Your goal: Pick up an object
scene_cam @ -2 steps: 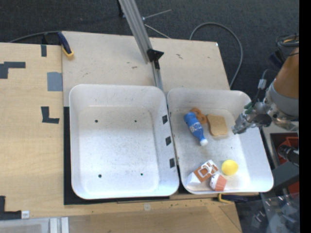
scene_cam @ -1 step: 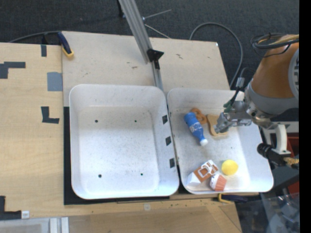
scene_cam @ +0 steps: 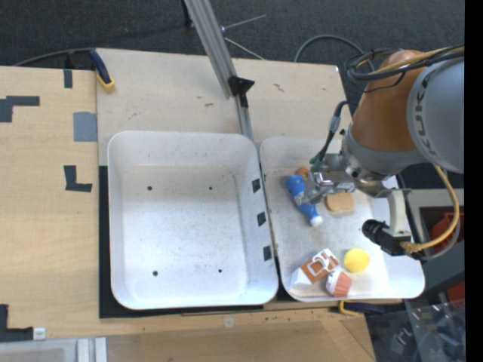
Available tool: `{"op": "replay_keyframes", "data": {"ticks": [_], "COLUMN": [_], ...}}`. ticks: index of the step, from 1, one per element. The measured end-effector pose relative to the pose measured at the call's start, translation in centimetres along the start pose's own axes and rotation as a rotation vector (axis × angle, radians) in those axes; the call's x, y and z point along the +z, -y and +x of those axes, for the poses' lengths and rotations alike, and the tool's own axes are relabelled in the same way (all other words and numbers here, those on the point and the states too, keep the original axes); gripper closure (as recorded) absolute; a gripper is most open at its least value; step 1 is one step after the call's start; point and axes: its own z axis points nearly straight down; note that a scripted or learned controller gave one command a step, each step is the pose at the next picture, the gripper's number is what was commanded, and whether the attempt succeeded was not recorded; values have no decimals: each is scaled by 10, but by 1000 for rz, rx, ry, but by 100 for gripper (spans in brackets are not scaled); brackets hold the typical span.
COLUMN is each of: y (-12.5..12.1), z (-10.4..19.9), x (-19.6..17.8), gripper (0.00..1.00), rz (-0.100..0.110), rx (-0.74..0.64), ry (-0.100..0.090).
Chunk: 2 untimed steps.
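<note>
My gripper (scene_cam: 321,181) hangs low in the right bin (scene_cam: 392,277), at the end of the grey and orange arm. Its tips sit right over a blue bottle with a white cap (scene_cam: 302,196) lying on the bin floor. Beside it to the right lies a tan, bread-like piece (scene_cam: 339,203). A small orange thing (scene_cam: 302,172) peeks out just left of the gripper. Nearer the front of the bin lie a yellow ball (scene_cam: 357,259) and an orange and white carton (scene_cam: 321,267). The arm's wrist hides the fingers' spacing.
The left bin (scene_cam: 121,202) lies beside the right one, parted by a shared rim with black clips. A slanted metal pole (scene_cam: 215,44) rises behind the bins. A black cable loop and fixture (scene_cam: 381,234) hang at the right bin's edge.
</note>
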Motion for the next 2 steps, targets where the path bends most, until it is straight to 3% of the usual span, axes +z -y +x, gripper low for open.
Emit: {"op": "replay_keyframes", "data": {"ticks": [2], "y": [-37], "z": [105], "x": [-5], "gripper": [100], "rz": [-2], "rx": [0], "ry": [0]}}
